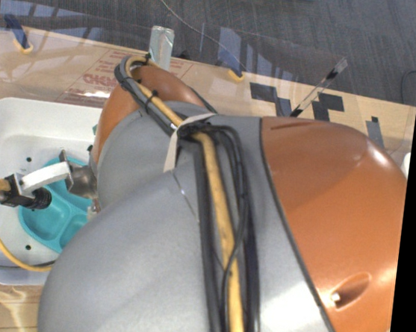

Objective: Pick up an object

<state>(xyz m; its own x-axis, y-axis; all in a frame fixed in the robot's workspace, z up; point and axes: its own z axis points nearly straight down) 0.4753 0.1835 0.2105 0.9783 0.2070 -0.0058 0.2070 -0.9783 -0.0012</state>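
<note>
The teal plastic piece (49,219) lies on the floor of the left bin (3,118), partly hidden by the arm (259,243). It looks light, stiff and smooth, so probably slippery. Its raised edge seems the best place to pinch. The gripper (80,181) hangs just over its upper end, and I cannot tell whether it is open or closed. The white bin floor is bare around the piece, with its walls well apart from it. The brown counter (54,67) lies beyond.

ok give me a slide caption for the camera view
Grey-and-orange arm reaches into the left white bin, low over a teal object.
</note>
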